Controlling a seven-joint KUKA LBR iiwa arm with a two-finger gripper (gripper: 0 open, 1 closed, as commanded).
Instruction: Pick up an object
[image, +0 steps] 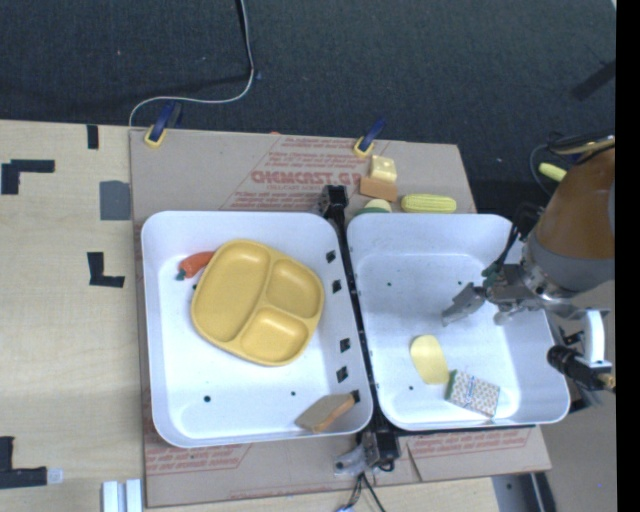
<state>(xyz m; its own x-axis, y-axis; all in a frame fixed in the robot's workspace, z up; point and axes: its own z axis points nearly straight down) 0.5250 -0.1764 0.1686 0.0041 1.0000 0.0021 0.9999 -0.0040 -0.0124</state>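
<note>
In the right bin (400, 250) a pale yellow rounded piece (428, 358) lies near the front, with a small patterned packet (474, 393) just right of it. My gripper (478, 308) hangs over the right half of this bin, above and a little right of the yellow piece. It is open, with nothing between the fingers. The left bin (170, 400) holds a yellow divided plate (258, 301), an orange piece (195, 263) half tucked under the plate's far left edge, and a brown wedge (326, 411) at the front right corner.
Behind the right bin, on the cardboard, lie a yellow corn cob (428, 204), a tan block (379, 180) and a small pale green piece (376, 207). The grey arm (575, 240) enters from the right over the bin's right rim.
</note>
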